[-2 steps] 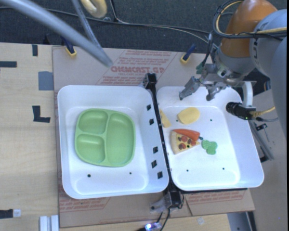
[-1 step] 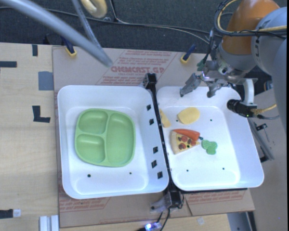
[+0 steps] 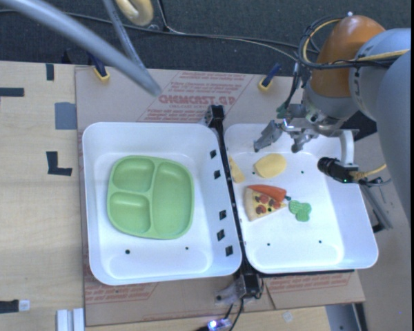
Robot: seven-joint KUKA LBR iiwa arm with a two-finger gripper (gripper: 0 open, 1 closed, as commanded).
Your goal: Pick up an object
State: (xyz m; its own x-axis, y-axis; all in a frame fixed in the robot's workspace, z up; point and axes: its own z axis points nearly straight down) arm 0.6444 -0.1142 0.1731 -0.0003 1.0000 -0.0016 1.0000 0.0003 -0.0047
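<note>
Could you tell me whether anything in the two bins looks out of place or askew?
Mostly tidy. One small yellow piece sits wedged against the divider edge of the right bin, apart from the other toy food. The green tray lies flat in the left bin.

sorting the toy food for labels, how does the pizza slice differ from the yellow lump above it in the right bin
The pizza slice is a flat wedge with a pointed outline; the yellow lump is a rounded oval. The pizza slice is tan with red toppings, while the yellow lump is plain yellow. The pizza slice lies lower in the right bin, beside a carrot and a green piece; the yellow lump sits just below the pincer. Both lie loose on the bin floor, ungrasped.
</note>
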